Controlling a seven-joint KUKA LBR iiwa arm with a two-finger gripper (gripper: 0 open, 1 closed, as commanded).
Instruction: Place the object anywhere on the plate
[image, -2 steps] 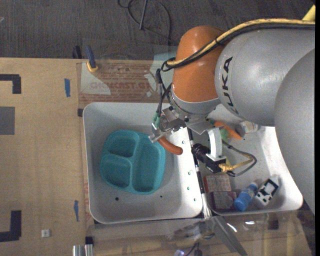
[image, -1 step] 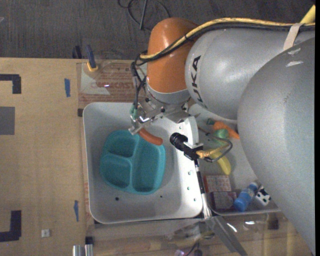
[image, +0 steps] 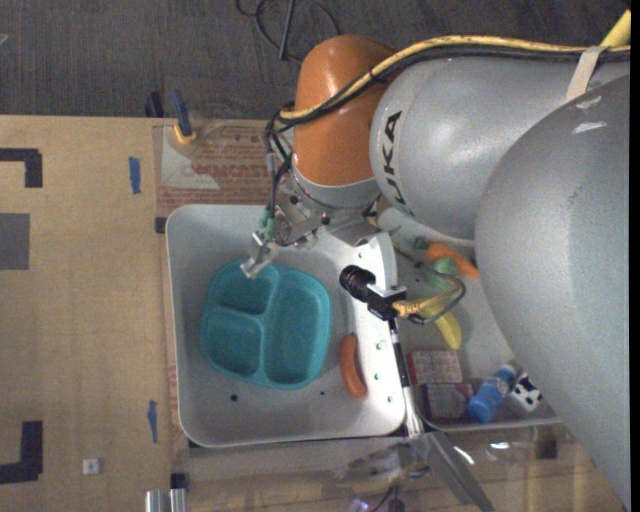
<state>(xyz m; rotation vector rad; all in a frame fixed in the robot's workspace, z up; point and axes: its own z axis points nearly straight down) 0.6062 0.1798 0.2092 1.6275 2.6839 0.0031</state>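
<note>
Hotdog (image: 350, 366) lies in the bin (image: 190, 400) just right of the teal plate (image: 268, 328), off it: placing looks not yet done. Farther up, gripper (image: 260, 255) hangs at the plate's top rim; how wide it stands, or whether it holds anything, cannot be told. Next likely needs a drop onto the plate.

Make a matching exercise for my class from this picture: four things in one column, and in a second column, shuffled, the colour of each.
Things:
1. divided plate
2. sausage-shaped toy
3. banana
4. small bottle

Colours:
A. yellow
B. blue
C. teal
D. orange

Pairs: 1-C, 2-D, 3-A, 4-B
</note>
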